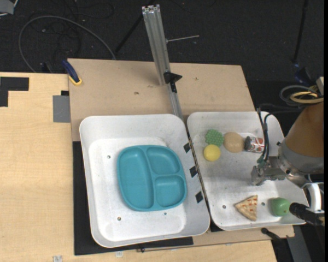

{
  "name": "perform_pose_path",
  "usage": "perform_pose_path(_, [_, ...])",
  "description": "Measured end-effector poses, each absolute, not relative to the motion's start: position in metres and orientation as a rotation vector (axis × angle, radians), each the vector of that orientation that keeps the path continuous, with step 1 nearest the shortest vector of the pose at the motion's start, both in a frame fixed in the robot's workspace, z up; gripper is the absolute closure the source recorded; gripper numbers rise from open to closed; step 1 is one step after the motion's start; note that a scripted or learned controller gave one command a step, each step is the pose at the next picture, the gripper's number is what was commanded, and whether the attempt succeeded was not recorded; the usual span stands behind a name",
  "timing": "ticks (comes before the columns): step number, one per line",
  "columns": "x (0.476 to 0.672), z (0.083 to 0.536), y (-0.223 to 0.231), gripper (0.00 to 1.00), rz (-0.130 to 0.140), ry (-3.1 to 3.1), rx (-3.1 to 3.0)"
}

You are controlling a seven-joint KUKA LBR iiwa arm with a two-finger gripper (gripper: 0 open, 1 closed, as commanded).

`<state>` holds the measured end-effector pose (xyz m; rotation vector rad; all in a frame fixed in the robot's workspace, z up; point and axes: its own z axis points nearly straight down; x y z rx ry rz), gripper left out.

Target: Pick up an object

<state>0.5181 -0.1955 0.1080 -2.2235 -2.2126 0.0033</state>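
The gripper hangs low in the right bin, nothing visibly held, finger state unclear; next it must settle on the pizza slice or another object

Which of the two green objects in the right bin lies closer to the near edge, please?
The smooth green object beside the pizza slice, near the bin's front right corner. The other, a bumpy green ball, sits toward the far side above the yellow ball.

Glossy teal plastic on the divided tray, smooth white plastic on both bins. Bare matt wood shows on the bench, and dull metal on the upright rail.
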Motion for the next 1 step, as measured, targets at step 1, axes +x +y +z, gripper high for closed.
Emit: perform_pose_path(1, [0.5292,0.1599,-0.1945,1.00,-0.002,-2.225,-2.221])
